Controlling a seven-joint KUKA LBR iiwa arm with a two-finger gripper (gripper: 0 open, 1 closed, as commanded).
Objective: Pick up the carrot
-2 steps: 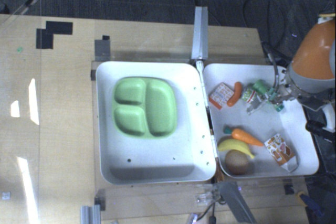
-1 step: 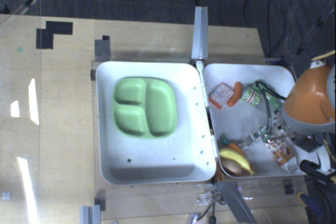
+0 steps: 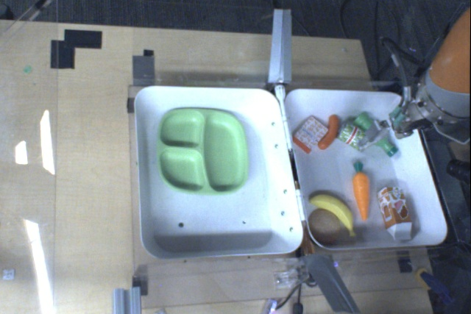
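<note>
The carrot (image 3: 360, 192), orange with a small green top, lies lengthwise in the middle of the right bin (image 3: 434, 232), its top pointing to the far side. My gripper (image 3: 401, 121) hangs at that bin's far right edge, up and to the right of the carrot and well apart from it. It is close to a green bottle (image 3: 359, 130) lying on the bin floor. Nothing is seen between its fingers.
The right bin also holds a red-and-white packet (image 3: 310, 132), a sausage (image 3: 329, 131), a banana (image 3: 333, 209), a brown kiwi (image 3: 327, 226) and a small carton (image 3: 394, 210) to the right of the carrot. A green divided plate (image 3: 204, 149) sits in the left bin (image 3: 147, 232).
</note>
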